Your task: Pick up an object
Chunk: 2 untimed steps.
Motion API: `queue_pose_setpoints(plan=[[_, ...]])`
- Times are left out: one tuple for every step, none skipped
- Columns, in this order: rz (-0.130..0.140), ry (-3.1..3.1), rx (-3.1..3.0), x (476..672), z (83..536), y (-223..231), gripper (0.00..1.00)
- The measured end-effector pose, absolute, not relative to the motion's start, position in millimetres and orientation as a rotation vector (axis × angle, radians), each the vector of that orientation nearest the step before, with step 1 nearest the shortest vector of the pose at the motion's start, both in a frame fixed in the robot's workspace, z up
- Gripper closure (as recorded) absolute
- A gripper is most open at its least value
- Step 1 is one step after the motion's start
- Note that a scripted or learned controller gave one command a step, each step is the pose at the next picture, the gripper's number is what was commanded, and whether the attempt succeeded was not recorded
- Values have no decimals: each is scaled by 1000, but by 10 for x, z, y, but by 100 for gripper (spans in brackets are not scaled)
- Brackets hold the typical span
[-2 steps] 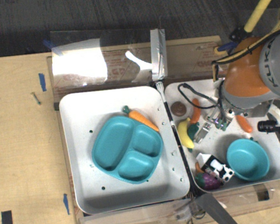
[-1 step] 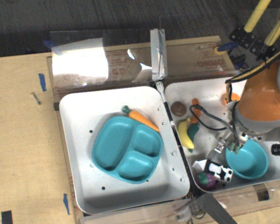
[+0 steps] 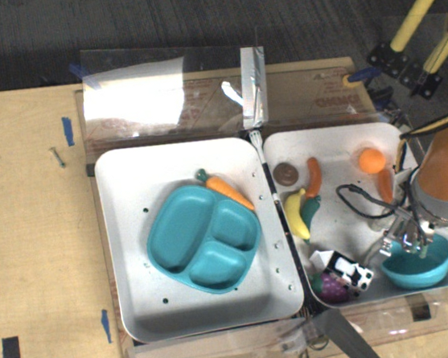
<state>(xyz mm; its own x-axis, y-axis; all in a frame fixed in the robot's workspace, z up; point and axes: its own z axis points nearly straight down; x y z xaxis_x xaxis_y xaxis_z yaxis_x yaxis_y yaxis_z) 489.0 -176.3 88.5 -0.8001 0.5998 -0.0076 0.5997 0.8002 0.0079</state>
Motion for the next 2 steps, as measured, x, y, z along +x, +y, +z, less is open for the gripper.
queue_pose_setpoints(plan=[[6, 3085, 519, 5686, 889, -1045, 0], [3, 3076, 582, 5388, 891, -1192, 0]])
